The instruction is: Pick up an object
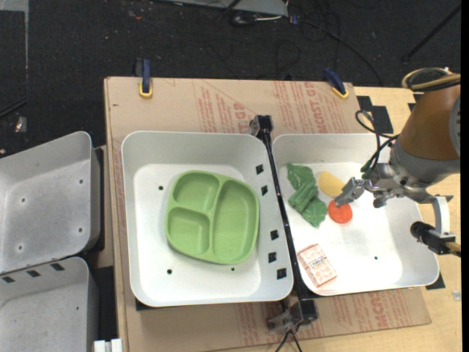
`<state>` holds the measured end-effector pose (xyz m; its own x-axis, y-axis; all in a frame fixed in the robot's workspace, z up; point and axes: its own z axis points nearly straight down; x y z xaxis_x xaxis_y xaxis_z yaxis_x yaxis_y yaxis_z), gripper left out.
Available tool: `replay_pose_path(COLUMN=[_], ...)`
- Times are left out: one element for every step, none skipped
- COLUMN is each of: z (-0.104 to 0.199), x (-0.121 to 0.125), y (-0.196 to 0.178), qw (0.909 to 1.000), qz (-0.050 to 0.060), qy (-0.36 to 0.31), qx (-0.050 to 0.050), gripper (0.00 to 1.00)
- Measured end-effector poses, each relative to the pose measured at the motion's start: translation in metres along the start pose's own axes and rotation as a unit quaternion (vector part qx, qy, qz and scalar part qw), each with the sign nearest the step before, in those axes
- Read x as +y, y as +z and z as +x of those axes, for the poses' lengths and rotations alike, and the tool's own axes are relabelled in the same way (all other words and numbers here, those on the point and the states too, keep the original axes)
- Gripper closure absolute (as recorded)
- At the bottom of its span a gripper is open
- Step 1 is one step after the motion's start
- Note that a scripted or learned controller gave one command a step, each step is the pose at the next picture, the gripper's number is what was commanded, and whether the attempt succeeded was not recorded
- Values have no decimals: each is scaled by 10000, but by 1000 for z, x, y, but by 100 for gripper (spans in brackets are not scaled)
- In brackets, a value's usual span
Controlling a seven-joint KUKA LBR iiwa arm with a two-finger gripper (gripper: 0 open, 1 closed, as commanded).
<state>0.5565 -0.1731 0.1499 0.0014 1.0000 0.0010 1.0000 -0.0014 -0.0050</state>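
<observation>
nearest the camera, a small red-and-white packet (pixel 317 263) is lying flat in the front-left part of the right bin (pixel 381 270), well apart from the rest. in the left bin (pixel 139 218) a green divided tray (pixel 213 216) is sitting alone, its three compartments bare.

further back in the right bin, a small cluster is gathering beside the divider: a crumpled green soft item (pixel 305 193), a yellow rounded piece (pixel 330 182) just behind it, and an orange-red round object (pixel 340 211) just beside both. the claw (pixel 352 191) is hovering right at this cluster, its tip reaching over the orange-red object and the yellow piece; whether its fingers are apart or together i cannot tell from here, and nothing is showing between them.

the orange-red object is looking like the likeliest target. it is probably light and fairly stiff, with a smooth rounded skin that could be slipping out of a pinch, so taking it across its widest middle seems safest. the green item looks limp and would be bunching under a grip.

behind the bins, the cardboard-covered surface (pixel 205 101) is running back to two clamps.
</observation>
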Motion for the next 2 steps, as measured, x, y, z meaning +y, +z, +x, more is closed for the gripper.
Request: replay_pose_path(z=[1,0], x=[-1,1], y=[54,40], qw=[10000,10000], qz=[1,-32], qy=[0,5], qx=[1,-8], gripper=[0,100])
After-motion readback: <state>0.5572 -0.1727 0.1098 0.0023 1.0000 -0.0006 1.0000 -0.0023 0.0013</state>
